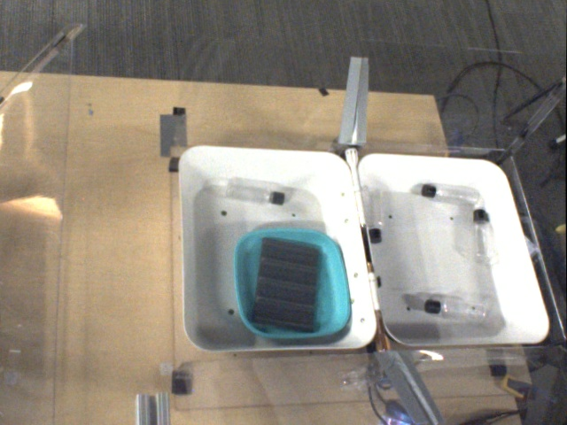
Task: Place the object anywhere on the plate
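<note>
- Grey carpet runs behind a pale wooden bench (97,264) that carries two shallow white bins side by side, with a metal post rising at the seam between them.
- From my seat, the left bin (199,237) holds a teal plate (244,264) — squarish with rounded corners — sitting toward its near side.
- On that plate lies the object (286,283), a dark ribbed block, flat and resting well inside the teal rim.
- Over in the right bin (523,264) I see a few clear pieces with small black ends along its walls, well apart from the plate.
- As for the fingers, I cannot tell whether they are apart or together.
- My judgement: the placing step looks done, since the block sits on the plate with nothing gripping it.
- What comes next, I think, calls only for confirming the block rests steady — no further grasp seems needed.
</note>
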`<act>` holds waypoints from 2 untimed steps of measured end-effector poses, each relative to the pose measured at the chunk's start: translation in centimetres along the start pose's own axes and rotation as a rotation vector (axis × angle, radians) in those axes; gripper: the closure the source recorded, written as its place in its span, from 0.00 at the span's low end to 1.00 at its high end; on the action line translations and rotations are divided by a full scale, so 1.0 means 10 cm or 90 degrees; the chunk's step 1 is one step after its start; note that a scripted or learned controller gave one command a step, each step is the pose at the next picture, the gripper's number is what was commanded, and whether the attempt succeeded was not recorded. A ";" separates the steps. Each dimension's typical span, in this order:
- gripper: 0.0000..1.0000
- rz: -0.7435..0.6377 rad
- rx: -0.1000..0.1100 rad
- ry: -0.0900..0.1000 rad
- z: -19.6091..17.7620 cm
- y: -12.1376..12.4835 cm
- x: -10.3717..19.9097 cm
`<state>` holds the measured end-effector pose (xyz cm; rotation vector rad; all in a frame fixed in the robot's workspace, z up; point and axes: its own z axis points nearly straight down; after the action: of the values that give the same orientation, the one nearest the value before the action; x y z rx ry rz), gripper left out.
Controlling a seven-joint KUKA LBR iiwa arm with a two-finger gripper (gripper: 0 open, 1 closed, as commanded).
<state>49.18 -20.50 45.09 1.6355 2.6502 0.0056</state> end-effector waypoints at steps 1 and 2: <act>1.00 0.009 0.007 0.011 1.67 0.32 0.78; 1.00 -0.143 0.005 0.012 2.20 1.40 0.67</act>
<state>59.23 -8.47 23.16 1.3361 2.8352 0.0049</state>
